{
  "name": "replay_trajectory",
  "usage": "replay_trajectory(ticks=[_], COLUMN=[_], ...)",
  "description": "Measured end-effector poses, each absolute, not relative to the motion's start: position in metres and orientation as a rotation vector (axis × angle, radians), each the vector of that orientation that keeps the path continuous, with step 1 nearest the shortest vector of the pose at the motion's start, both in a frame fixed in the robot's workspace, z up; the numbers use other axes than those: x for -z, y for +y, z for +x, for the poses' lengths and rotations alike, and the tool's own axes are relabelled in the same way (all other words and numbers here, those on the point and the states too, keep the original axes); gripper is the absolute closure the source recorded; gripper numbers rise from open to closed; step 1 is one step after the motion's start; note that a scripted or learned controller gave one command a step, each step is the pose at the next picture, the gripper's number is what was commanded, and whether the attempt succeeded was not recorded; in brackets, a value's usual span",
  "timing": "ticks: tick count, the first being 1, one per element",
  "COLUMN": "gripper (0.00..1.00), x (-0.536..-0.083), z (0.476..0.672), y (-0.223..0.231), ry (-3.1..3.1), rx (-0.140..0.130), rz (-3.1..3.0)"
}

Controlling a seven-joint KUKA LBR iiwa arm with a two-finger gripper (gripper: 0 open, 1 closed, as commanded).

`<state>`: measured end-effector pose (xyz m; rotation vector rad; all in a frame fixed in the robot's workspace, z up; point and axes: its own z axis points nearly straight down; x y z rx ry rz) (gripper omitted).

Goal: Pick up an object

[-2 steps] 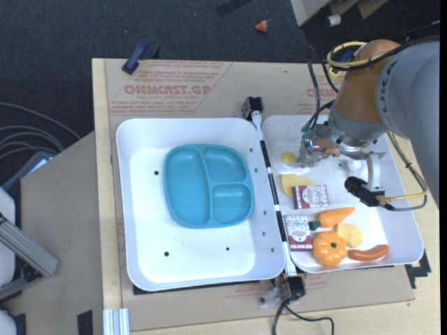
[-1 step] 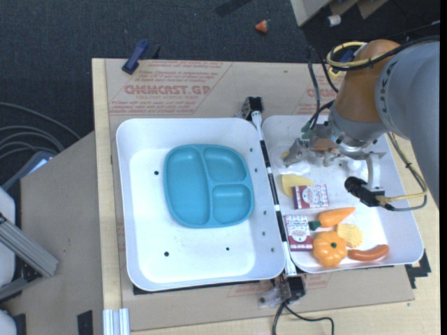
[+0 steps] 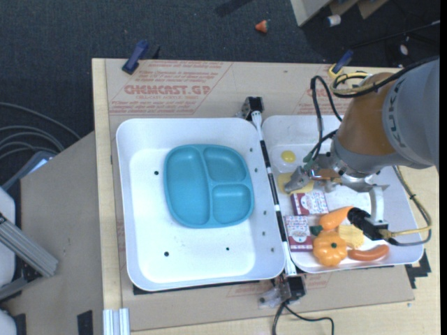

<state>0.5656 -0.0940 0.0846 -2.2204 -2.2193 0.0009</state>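
My gripper (image 3: pixel 302 179) is low in the right bin (image 3: pixel 300 127), near its left wall. It hangs over a small yellow piece (image 3: pixel 284 183), and I cannot see anything held in it. A yellow round disc (image 3: pixel 287 157) lies just behind the gripper. In front of it lie two red-and-white packets (image 3: pixel 309 204) (image 3: pixel 298 231), an orange carrot (image 3: pixel 333 218), an orange pepper (image 3: pixel 330 249), a yellow wedge (image 3: pixel 353 237) and a reddish sausage (image 3: pixel 367 254).
The left bin (image 3: pixel 143 194) holds a blue divided plate (image 3: pixel 208 185). A divider rail (image 3: pixel 269 180) runs between the two bins, close to the gripper's left. The arm's grey and orange body (image 3: pixel 380 128) covers the right bin's far right part.
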Motion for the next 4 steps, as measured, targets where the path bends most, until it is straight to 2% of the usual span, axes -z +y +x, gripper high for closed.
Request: replay_trajectory(ticks=[1,2,3,4], gripper=[1.00,0.00,0.00,0.00], x=[-0.095,-0.095,-0.085,-0.084], z=[0.566,0.566,0.594,0.525], y=[-0.094,-0.094,-0.098,-0.105], ry=[-2.219,-2.219,-2.221,-2.219], rx=[0.001,0.001,0.001,-0.002], rz=[-2.222,-2.222,-2.223,-2.221])
